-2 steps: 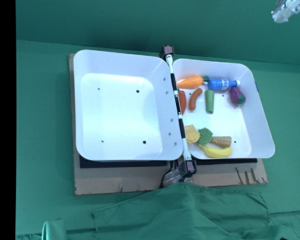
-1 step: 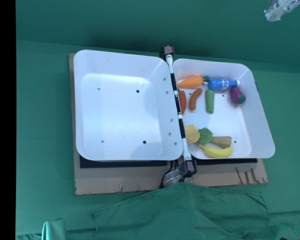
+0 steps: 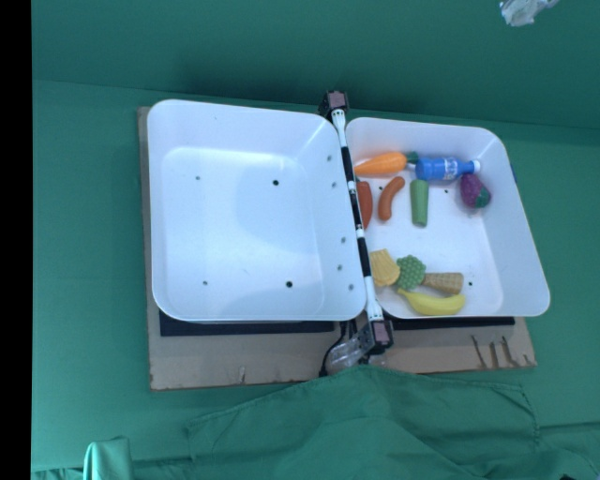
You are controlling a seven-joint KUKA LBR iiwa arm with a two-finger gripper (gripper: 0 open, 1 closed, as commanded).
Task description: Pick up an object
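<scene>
White right bin (image 3: 527, 281) is holding all the toys, scattered loose for grasping

Banana (image 3: 433, 303) is lying farthest below the gripper (image 3: 523, 9), the blue bottle (image 3: 446, 169) nearer it; the gripper is hanging well clear, seemingly parked, and I cannot tell its state

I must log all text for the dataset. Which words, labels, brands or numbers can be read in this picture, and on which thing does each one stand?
None can be read.
The blue bottle in the right bin has a pale band around it; any print there is too small and blurred.
</scene>
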